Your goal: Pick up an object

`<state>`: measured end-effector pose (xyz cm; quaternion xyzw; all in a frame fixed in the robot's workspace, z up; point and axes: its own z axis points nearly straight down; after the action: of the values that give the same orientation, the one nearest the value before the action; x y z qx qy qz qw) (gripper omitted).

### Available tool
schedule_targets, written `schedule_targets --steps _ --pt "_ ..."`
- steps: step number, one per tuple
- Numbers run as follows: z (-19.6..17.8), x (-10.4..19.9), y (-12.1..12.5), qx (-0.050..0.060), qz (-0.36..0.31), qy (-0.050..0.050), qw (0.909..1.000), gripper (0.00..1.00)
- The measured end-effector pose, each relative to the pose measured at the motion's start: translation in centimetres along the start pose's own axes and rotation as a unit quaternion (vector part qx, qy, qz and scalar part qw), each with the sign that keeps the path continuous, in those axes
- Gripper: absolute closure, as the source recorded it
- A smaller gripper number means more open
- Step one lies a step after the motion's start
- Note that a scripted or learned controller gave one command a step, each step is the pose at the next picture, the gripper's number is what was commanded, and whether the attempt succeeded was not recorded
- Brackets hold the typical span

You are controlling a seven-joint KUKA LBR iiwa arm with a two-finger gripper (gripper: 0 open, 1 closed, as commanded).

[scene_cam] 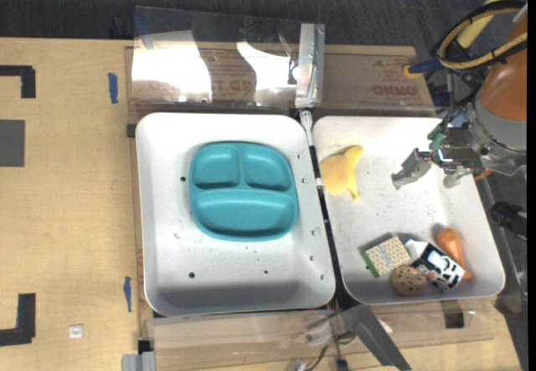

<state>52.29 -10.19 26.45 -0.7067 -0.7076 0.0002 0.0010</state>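
Observation:
My gripper hangs over the right part of the right bin, open, with nothing between its fingers. A yellow banana-shaped toy lies in that bin's upper left, well to the left of the gripper. Along the bin's front edge sit a green-edged patterned block, a brown speckled cookie, a black and white object and an orange carrot-like piece. These lie below the gripper in the view.
The left bin holds a teal divided plate. A clear plastic sheet and a metal post stand behind the bins. Yellow and black cables loop at the upper right beside the arm's orange band.

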Motion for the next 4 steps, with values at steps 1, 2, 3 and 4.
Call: schedule_targets --steps 1,2,3,4 --pt "8.4 9.8 1.0 0.004 0.036 0.001 0.9994 0.0" --pt "7.5 7.3 -4.4 0.0 -0.056 0.0 0.9984 0.0" --pt "3.2 -0.4 -4.2 -0.003 -0.068 -0.002 0.9977 0.0" --pt "7.8 -12.6 -3.8 0.0 -0.168 -0.002 0.9857 0.0"
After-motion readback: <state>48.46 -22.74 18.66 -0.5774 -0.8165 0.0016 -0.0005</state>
